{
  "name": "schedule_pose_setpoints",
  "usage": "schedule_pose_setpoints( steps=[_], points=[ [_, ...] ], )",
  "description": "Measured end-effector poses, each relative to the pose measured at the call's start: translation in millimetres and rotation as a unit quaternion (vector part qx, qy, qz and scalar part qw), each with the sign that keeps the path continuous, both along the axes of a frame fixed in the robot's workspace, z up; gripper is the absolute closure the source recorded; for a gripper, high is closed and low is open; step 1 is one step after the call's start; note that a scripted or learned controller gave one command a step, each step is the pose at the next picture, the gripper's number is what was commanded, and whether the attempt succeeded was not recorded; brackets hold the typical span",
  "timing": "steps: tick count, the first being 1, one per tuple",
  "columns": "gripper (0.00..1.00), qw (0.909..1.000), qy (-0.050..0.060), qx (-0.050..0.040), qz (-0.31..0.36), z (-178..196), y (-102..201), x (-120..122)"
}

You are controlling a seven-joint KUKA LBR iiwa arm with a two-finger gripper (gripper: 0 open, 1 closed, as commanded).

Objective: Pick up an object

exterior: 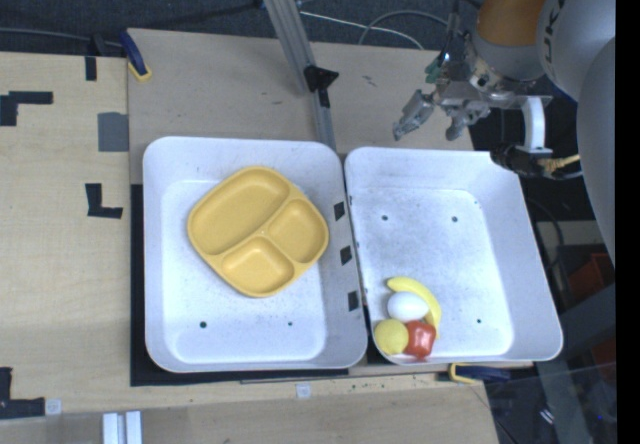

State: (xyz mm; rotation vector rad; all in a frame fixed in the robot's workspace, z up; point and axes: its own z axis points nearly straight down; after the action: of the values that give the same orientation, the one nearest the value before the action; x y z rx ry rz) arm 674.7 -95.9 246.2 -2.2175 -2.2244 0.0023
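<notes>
The grey arm (560, 22) with its orange band is reaching in from the right, hanging above the bench behind the right bin (500, 232). The left bin (160, 262) is holding a yellow divided plate (258, 230), its long axis running from upper left to lower right. The gripper (433, 122) is hovering over the bench past the right bin's far rim, fingers spread apart with nothing between them. In that bin's near left corner, a banana (420, 294) is curving around a white egg (405, 306), touching a yellow ball (391, 336) and a red piece (421, 339).
</notes>
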Motion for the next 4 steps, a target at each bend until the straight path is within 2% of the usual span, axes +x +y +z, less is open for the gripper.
schedule_pose_setpoints(
  steps=[1, 4],
  points=[
    [0.00, 1.0000, 0.000, -0.0002, 0.000, 0, 0, 0],
    [0.00, 1.0000, 0.002, -0.0012, 0.000, -160, 5, -11]
  ],
)
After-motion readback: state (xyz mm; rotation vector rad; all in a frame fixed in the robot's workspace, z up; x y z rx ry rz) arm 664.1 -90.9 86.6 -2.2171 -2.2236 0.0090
